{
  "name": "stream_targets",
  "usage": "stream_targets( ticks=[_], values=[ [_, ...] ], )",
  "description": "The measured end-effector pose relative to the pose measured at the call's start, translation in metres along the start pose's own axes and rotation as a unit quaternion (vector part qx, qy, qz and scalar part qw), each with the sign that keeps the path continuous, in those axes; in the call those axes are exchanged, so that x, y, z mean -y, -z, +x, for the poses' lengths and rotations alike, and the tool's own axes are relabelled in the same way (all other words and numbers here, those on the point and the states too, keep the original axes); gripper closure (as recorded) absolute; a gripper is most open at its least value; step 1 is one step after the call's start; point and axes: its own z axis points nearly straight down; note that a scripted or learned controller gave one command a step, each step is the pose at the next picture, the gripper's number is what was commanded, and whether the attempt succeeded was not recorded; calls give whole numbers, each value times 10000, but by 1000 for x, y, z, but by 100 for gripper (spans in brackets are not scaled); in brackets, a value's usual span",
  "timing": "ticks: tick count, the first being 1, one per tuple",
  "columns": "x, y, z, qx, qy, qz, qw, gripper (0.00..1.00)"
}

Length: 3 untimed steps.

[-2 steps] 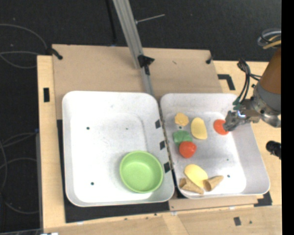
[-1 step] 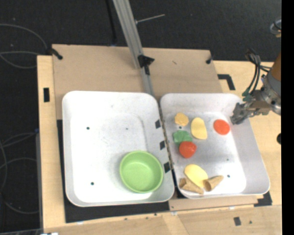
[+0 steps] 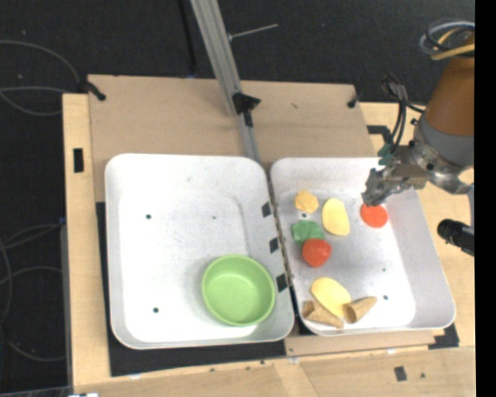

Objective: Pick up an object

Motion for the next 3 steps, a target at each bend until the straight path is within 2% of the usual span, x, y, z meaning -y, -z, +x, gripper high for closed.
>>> stream_targets(
  ticks=[1,3],
  values=[
    [-1,6,53,-5,0,11,10000,100],
    [3,-17,148,7,-17,24,10000,100]
  ],
)
